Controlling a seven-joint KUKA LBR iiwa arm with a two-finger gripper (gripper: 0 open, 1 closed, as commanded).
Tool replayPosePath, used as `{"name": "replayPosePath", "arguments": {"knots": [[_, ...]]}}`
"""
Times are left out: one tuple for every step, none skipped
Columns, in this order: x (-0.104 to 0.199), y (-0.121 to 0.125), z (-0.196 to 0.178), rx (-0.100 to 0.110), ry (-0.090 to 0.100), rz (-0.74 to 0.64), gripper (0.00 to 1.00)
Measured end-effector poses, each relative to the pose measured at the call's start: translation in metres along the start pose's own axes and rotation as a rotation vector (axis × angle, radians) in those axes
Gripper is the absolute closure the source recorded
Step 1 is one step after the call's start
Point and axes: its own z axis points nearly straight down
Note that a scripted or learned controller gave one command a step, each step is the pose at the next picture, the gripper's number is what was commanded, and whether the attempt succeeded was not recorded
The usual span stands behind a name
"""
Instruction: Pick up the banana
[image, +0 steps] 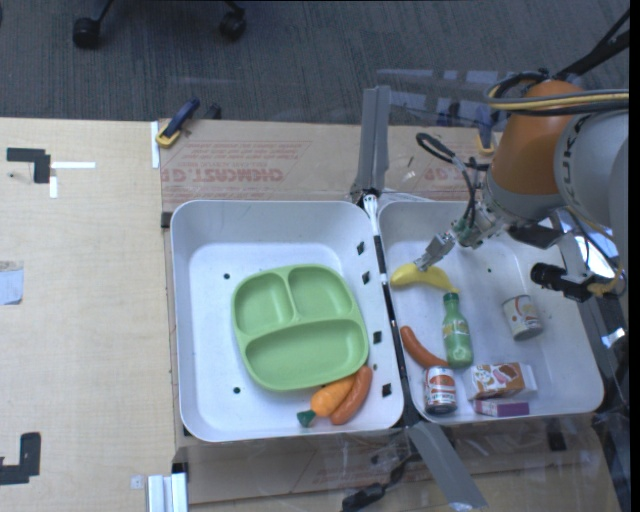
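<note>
Camera view puts the banana in the right bin, against the divider wall at that bin's upper left. The gripper reaches down from the right with its tip at the banana's top edge, and whether its fingers are spread or closed I cannot tell. Below the banana stands a green bottle, with a red sausage to its left, a can beneath, and a small tin to the bottle's right.
</note>
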Motion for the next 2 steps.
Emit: {"name": "replayPosePath", "arguments": {"knots": [[-0.003,0.013,0.003,0.012,0.009,0.007,0.0],[0.032,-0.027,0.01,0.016,0.012,0.034,0.0]]}}
